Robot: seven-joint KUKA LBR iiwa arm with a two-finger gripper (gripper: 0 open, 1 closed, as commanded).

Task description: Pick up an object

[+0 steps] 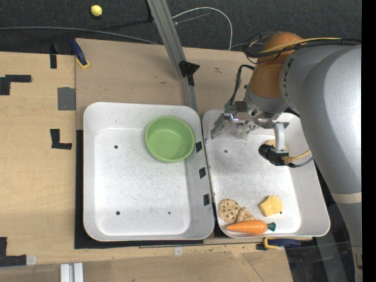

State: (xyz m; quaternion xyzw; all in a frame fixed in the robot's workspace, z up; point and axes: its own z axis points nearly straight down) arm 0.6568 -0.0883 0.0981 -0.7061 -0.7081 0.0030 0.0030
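From above, the grey robot arm with the orange band (276,69) reaches in over the right white bin (294,184). Its gripper (232,124) hangs near that bin's far edge, and I cannot tell how it is set. A round cookie (228,208), a yellow wedge of cheese (271,205) and an orange toy carrot (249,227) lie at the bin's near edge, well apart from the gripper. A round green plastic bowl (170,138) sits in the left white bin (117,181).

A green bowl (170,138), orange carrot (250,227), yellow wedge (270,205), and speckled white bins (100,157).
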